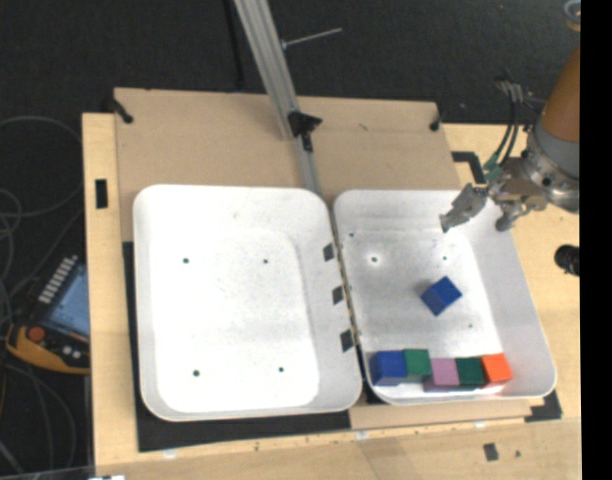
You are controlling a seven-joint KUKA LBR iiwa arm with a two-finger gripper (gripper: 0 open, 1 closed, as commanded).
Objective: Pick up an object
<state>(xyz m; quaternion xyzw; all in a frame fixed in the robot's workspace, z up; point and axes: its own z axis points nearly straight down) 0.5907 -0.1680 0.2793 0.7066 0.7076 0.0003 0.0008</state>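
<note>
A blue cube [441,295] lies alone near the middle of the right bin [386,223]. Along that bin's near wall stands a row of blocks: blue [388,366], green [417,361], pink [444,371], dark green [471,370] and orange [497,367]. My gripper [483,210] hangs over the bin's far right corner, up and to the right of the blue cube. Its two fingers are spread apart, one [459,209] pointing left and one [507,216] down, with nothing between them.
The left bin [236,298] sits beside the right one, joined by small clips along the shared edge. A slanted metal rail [276,68] runs from the top down to the bins' far junction. Cables and a handheld pendant [56,313] lie off the bench at the left.
</note>
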